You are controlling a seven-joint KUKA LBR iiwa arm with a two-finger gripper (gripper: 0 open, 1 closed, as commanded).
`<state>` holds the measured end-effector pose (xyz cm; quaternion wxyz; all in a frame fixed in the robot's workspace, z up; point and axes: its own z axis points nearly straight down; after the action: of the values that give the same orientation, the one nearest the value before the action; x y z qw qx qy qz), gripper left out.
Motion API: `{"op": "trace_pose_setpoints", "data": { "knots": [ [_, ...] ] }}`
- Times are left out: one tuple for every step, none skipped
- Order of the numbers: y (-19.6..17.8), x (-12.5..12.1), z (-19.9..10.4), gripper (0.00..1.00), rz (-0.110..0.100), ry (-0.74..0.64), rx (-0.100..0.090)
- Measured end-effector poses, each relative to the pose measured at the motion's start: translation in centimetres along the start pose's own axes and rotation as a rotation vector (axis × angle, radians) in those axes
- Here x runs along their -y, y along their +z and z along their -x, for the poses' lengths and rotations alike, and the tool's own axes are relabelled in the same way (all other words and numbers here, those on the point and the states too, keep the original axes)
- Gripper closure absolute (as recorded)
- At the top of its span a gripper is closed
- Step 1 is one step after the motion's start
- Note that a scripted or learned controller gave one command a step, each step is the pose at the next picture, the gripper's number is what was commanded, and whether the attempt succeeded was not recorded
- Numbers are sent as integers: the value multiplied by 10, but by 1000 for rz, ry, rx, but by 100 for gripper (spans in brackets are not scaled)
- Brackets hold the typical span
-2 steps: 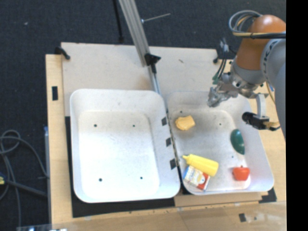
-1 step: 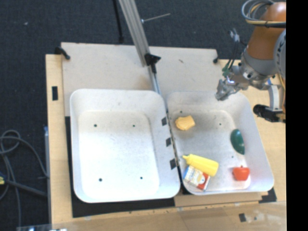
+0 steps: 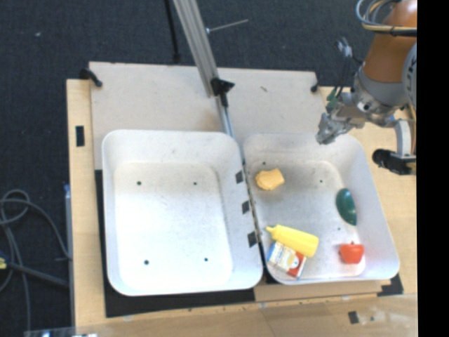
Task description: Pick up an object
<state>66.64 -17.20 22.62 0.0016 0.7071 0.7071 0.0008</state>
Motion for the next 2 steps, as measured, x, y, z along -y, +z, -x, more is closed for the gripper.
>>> {"op": "trace_pose_setpoints", "data": {
  "knots": [
    [6, 7, -57, 100, -3, -6, -2],
    [12, 12, -106, 100, -3, -6, -2]
  ]
}}
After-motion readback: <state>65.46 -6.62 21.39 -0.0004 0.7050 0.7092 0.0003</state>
